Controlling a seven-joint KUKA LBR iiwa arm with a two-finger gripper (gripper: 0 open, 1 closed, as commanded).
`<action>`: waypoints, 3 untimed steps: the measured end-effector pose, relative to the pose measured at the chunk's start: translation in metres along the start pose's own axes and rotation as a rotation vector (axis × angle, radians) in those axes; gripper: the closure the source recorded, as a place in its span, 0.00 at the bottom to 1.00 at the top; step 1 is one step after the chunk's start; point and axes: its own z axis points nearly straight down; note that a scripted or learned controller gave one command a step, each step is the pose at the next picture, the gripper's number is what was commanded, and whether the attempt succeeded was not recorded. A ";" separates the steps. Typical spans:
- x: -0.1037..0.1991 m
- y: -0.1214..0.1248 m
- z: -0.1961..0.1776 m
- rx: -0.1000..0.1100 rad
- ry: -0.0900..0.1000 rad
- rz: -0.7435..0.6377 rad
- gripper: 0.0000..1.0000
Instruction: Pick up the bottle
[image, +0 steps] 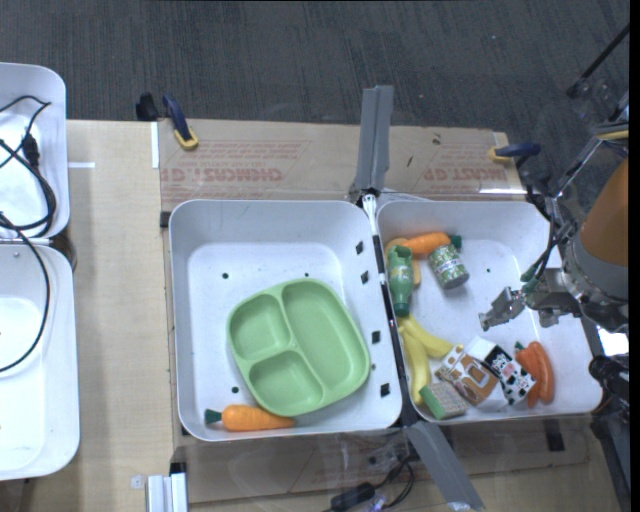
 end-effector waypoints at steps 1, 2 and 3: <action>0.036 0.048 0.115 0.000 0.000 0.171 0.00; 0.026 0.109 0.114 -0.001 -0.001 0.337 0.00; -0.046 0.168 0.112 0.016 0.001 0.634 0.00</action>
